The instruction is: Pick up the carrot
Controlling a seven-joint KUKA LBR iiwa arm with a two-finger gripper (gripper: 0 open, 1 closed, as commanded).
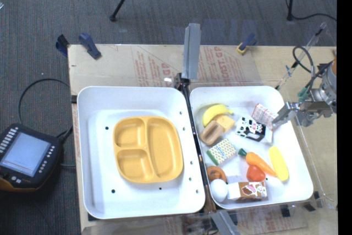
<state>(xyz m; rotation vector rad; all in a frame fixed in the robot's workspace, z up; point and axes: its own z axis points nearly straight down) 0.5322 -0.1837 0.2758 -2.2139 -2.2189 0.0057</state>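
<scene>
1. Camera view: the gripper hangs at the far right rim of the right bin, over the bin's right edge. Whether its jaws are released or clenched cannot be told at this size. Nothing is seen between them.

2. The carrot lies in the near right part of the right bin, its green tip pointing far-left and its narrow end near-right. It sits well apart from the gripper, nearer the viewer.

3. Judgement on the step in hand: the approach is not yet made. The gripper needs to travel nearer and slightly left, then descend over the carrot's thicker middle with the jaws set across its short axis.

4. Risk: neighbours crowd the target. A yellow corn-shaped piece lies just beside it on the right, a red tomato touches or nearly touches its near side, and a small carton sits nearer still. A wide jaw spread may catch one of these.

5. Materials: the carrot looks like smooth moulded plastic, tapered and round, so likely to roll or slip under an off-centre pinch. The bins are shallow, white and hard-walled. The left bin holds a yellow divided tray.
</scene>
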